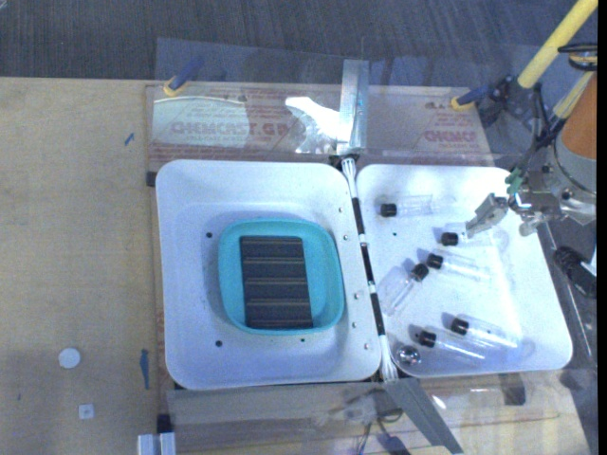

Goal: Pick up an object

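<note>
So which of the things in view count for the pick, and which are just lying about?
For the job:
- claw, over the right bin
- clear vials with black caps in that bin

Lying about:
- teal tray with dark ridged block, left bin
- white disc on the bench
- crumpled plastic behind the bins

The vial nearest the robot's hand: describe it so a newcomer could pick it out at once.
Take the right bin, the one scattered with clear black-capped vials. Go to its upper middle, just left of the hand. The vial there lies closest to the hand, unlike the topmost vial further left.
</note>
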### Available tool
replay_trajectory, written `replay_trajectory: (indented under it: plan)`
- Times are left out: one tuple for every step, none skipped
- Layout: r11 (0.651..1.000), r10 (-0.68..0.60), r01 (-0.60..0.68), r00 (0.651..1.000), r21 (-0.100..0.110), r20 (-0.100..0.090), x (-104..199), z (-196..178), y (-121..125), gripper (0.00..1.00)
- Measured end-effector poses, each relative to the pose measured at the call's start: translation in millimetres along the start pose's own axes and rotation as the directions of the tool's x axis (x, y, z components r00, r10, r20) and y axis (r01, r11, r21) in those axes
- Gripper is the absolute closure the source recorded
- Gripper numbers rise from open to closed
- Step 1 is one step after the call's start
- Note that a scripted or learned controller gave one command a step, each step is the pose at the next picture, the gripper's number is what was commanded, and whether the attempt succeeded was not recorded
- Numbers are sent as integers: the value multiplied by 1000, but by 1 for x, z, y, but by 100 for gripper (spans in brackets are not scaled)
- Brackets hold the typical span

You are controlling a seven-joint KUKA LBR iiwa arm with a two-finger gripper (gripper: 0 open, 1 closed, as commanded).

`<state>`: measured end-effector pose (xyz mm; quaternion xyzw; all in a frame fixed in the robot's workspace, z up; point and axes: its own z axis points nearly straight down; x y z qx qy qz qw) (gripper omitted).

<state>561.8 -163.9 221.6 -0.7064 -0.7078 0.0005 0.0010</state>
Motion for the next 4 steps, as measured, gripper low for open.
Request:
replay_trajectory:
  plan:
    - [999, -51, 51, 999, -3, 1, 37, 126, 6, 0]
    - [995, -102, 102, 995, -14, 3, 42, 133, -22, 0]
    - [995, -100, 100, 995, -16, 3, 41, 123, -21, 100]
    - [996, 86, -86, 996, -1, 2, 94, 23, 15, 100]
